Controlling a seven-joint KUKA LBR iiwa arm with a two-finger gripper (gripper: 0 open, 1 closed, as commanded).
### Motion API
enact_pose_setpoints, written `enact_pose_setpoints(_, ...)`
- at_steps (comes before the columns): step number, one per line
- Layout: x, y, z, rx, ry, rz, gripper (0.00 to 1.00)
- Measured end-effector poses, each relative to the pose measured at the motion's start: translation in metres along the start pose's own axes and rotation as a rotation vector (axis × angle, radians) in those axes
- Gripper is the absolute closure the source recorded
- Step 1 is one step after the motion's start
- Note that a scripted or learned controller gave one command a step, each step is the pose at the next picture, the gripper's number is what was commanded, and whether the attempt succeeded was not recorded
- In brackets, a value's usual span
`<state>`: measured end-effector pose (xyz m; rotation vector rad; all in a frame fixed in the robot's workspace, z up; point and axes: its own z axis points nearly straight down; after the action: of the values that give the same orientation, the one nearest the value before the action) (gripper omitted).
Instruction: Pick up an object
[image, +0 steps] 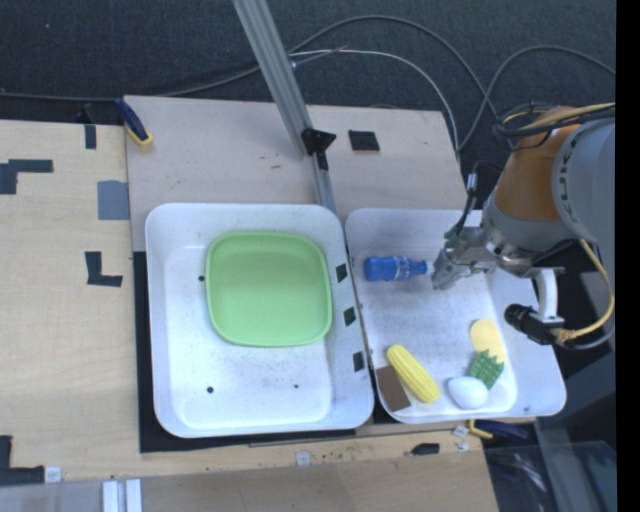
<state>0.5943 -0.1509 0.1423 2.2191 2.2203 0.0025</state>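
The fingers (441, 277) of the gripper (450, 272) are seen parted and empty, just beside one end of the blue bottle (393, 268) lying in the bin (430, 330) nearer the arm, so they should be centred astride its body and lowered fully before being closed.

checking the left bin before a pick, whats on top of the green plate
Nothing rests on the green plate; its whole top face shows bare. It lies flat in the left bin, so the bin floor beneath it is covered.
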Motion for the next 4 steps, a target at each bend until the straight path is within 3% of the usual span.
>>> enact_pose_setpoints(2,0.005,0.001,-0.124,-0.001,0.000,0.000,1.00)
enact_pose_setpoints(4,0.117,0.009,-0.114,0.003,0.002,-0.004,1.00)
